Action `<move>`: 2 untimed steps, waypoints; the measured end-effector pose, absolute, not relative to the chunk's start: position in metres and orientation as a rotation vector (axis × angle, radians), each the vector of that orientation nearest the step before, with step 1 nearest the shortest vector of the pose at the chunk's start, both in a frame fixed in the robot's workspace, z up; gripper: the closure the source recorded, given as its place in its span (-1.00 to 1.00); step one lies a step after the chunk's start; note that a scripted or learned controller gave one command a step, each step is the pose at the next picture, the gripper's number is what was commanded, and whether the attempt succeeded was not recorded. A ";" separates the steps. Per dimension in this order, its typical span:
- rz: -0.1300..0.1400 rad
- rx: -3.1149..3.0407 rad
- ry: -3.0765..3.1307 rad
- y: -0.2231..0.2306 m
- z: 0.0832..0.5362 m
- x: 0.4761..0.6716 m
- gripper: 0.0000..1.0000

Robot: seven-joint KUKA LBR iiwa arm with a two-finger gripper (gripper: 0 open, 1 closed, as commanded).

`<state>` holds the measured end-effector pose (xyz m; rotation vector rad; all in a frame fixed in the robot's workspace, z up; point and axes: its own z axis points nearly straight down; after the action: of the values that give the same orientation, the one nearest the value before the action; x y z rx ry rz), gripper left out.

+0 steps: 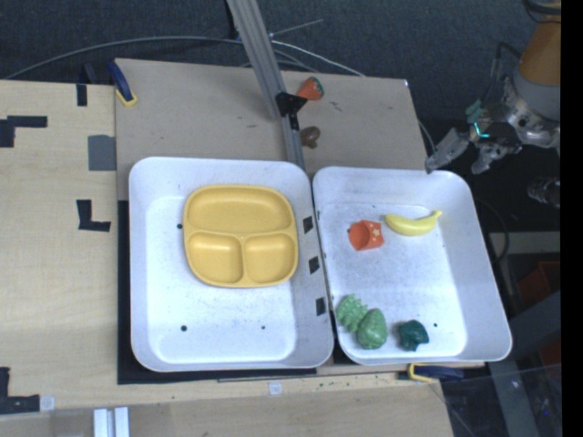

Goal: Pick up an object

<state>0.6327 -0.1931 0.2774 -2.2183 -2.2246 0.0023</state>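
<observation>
1. Two shallow white bins sit side by side on the bench; the pincer [460,148] hangs off the upper right corner of the right bin [455,271], just outside its rim.
2. Its dark fingers are small and blurred against the dark background, so I cannot tell whether they are spread or pressed together; nothing shows between them.
3. Nearest to the pincer, down and to its left inside the right bin, lies a yellow banana [413,222].
4. Just beyond the banana, further left of the pincer, sits a small orange-red object [366,235], close to the banana but apart from it.
5. Well below the pincer, along the right bin's near edge, a green ridged toy [362,320] lies beside a darker green lump [413,334].
6. Far to the pincer's left, the left bin [155,271] holds a yellow divided plate [241,235] with three compartments.
7. The arm's orange band [544,53] shows above and to the right of the pincer.
</observation>
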 end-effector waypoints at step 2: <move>0.008 -2.216 -2.219 -0.196 0.213 0.630 -1.00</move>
<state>0.6302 -0.1960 0.2134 -2.2156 -2.2191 0.0083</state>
